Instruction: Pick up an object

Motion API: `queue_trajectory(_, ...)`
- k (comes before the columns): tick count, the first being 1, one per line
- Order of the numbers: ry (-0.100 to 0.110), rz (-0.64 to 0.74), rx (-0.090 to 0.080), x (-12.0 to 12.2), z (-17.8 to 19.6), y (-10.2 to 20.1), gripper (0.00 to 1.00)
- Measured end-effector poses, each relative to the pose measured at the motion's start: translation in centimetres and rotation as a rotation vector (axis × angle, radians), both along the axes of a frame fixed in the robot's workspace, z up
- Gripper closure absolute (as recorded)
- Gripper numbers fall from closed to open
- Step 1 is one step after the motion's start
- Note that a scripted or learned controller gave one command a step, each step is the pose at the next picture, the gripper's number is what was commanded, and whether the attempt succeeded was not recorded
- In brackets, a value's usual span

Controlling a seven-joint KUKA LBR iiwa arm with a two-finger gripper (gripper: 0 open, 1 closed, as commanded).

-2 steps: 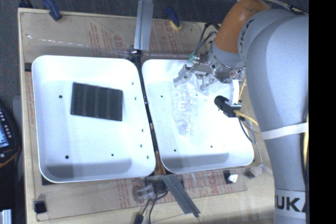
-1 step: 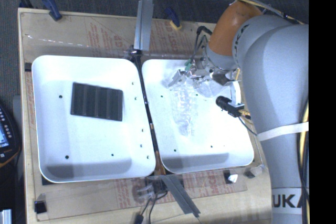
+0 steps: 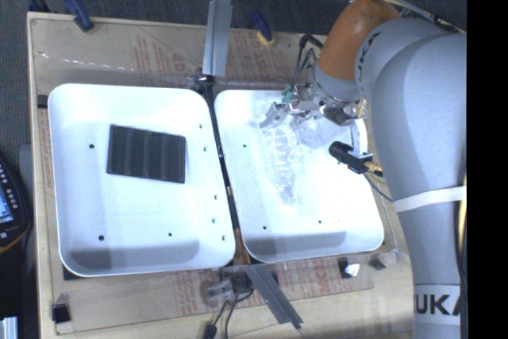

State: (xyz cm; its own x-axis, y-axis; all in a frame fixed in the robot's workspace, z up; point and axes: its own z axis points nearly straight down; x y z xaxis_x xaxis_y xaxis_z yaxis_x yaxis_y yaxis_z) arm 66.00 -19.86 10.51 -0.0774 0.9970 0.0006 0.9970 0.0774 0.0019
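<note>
Gripper (image 3: 284, 110) state we cannot tell; it hangs low over the right bin (image 3: 349, 230) near that bin's far edge. We see a dark ridged mat (image 3: 147, 154) lying flat in the left bin (image 3: 71, 194), left of centre, and a crumpled clear wrapper (image 3: 286, 163) mid right bin, just below our tool.

Grey arm, pincer (image 3: 283, 111) pointing left
</note>
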Motion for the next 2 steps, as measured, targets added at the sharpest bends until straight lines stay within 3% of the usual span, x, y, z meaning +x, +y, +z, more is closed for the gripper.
queue_trajectory(1,0.004,0.092,0.000,-3.5,0.0,5.9,1.00)
queue_trajectory(2,0.003,0.226,-0.001,-1.0,8.7,12.2,1.00)
